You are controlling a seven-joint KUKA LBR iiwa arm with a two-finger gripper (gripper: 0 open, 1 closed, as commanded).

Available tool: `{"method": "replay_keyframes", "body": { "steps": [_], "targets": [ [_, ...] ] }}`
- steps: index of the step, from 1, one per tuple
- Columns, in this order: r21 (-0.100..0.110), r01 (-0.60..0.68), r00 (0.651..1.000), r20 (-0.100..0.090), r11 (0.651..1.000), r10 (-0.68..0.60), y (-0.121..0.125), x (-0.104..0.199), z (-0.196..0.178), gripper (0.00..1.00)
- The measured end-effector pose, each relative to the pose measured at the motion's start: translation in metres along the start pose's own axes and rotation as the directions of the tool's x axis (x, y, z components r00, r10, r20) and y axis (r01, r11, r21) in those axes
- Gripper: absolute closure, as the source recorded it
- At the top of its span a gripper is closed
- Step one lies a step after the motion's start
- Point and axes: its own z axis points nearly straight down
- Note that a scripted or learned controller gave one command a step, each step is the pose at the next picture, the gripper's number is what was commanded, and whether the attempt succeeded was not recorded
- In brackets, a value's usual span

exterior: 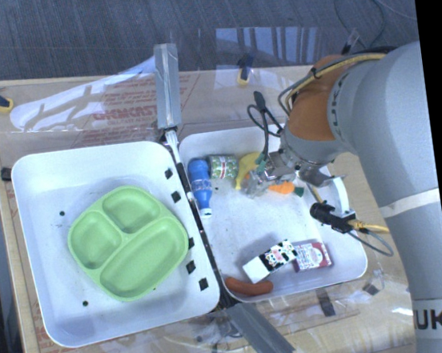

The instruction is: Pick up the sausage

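Note:
The sausage [249,286] is a reddish-brown link lying along the front edge of the right bin [236,230], just below a small cow-print carton [268,261]. My gripper [268,175] is far from it, at the back of the same bin, down among a yellow banana-like toy [246,168] and an orange carrot piece [282,188]. The wrist and cables hide the fingertips.
A blue bottle [199,180] and a green-labelled can [223,166] lie at the back left of the right bin. A maroon packet [311,256] sits right of the carton. The left bin [51,234] holds a green divided plate [128,240].

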Motion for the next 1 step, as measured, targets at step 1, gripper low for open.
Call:
{"method": "replay_keyframes", "body": {
  "steps": [1],
  "targets": [
    [0.006,0.004,1.0,-0.003,1.0,-0.004,-0.0006,0.0006,-0.007,1.0]
  ]
}}
